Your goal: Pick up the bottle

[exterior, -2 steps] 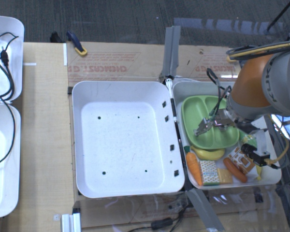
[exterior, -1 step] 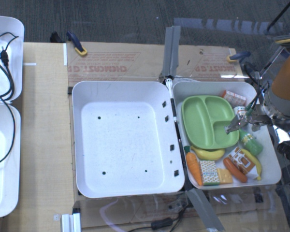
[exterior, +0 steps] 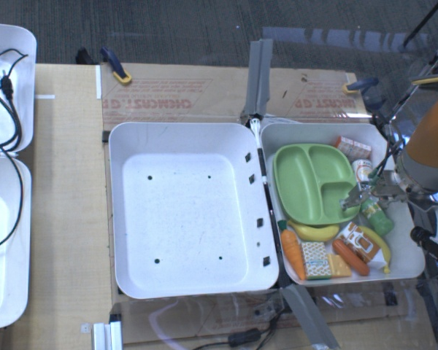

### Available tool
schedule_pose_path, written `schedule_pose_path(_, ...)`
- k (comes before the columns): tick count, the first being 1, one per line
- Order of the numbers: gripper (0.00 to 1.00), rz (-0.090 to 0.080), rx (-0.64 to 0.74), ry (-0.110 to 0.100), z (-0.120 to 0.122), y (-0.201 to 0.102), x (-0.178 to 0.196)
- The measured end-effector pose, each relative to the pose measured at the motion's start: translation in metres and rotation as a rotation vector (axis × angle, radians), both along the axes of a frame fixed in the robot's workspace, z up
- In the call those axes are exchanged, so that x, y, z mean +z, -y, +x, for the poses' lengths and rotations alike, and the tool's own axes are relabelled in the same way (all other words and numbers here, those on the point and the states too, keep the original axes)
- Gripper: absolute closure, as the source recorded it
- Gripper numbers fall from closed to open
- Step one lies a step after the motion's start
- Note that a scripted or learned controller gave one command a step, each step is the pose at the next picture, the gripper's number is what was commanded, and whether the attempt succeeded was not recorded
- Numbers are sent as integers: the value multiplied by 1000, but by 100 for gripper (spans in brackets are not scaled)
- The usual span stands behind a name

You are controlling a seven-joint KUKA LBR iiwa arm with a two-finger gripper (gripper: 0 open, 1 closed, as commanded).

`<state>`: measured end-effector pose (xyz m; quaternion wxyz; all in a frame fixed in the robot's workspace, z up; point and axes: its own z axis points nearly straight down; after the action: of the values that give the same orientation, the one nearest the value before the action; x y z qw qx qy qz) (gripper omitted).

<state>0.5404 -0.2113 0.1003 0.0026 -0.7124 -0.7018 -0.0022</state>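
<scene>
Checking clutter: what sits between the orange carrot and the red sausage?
In the camera view, a small green-printed packet lies between the orange carrot and the red sausage.

The desk (exterior: pixel 66 195) carries two shallow white bins side by side, the left bin (exterior: pixel 186 210) and the right bin (exterior: pixel 405 268), with brown cardboard (exterior: pixel 190 93) along its far edge and blue clamps (exterior: pixel 115 65) there.
</scene>
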Motion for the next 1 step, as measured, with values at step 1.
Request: schedule_pose_path(1, 100, -5, -2, 1, 0, 2, 8)
